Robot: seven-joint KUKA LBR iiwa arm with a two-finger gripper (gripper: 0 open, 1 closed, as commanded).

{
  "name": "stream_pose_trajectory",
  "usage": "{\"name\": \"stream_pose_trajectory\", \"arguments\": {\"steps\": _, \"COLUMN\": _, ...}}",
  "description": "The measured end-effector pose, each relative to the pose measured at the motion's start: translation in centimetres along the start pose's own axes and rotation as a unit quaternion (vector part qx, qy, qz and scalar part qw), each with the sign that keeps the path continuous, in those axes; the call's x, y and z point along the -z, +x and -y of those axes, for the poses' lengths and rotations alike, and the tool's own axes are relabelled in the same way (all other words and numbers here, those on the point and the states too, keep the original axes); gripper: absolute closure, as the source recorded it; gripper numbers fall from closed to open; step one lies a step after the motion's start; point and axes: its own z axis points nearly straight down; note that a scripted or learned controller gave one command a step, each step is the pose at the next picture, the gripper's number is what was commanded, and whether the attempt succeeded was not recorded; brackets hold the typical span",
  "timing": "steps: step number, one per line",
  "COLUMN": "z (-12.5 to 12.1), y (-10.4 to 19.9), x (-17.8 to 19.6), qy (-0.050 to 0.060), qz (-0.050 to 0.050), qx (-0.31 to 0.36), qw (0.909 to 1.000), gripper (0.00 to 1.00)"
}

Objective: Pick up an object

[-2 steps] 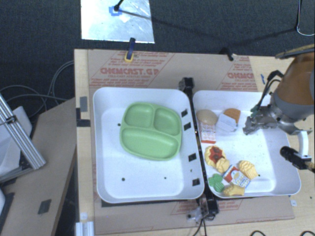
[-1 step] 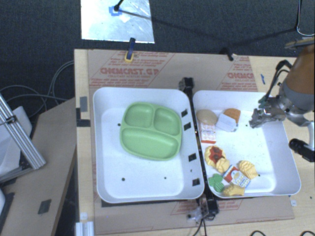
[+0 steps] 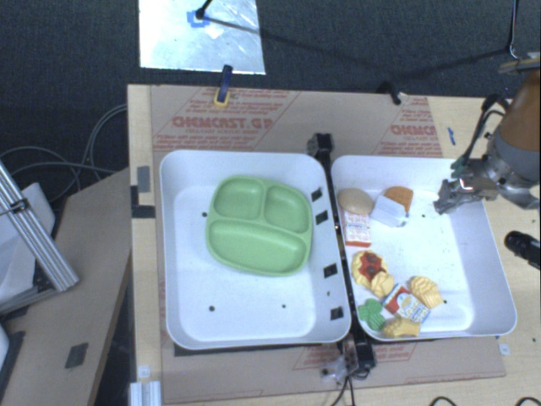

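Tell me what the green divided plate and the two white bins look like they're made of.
The green divided plate looks like moulded plastic with a matte finish: even colour, soft rounded compartment ridges. The left bin and right bin look like thin formed plastic, smooth and slightly glossy, with rounded corners and rolled rims. I can't confirm either from sight alone.

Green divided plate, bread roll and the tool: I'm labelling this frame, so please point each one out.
green divided plate [image 3: 258,225], camera view, on its large lower compartment.
bread roll [image 3: 355,200], camera view, on its rounded top.
tool [image 3: 450,191], camera view, at its fingertips.
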Motion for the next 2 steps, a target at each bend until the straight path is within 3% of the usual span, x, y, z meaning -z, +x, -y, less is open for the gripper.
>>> {"name": "stream_pose_trajectory", "arguments": {"steps": 2, "z": -0.4, "y": 11.8, "x": 0.6, "qy": 0.002, "qz": -0.001, "qx": 0.003, "qw": 1.0, "gripper": 1.0}}
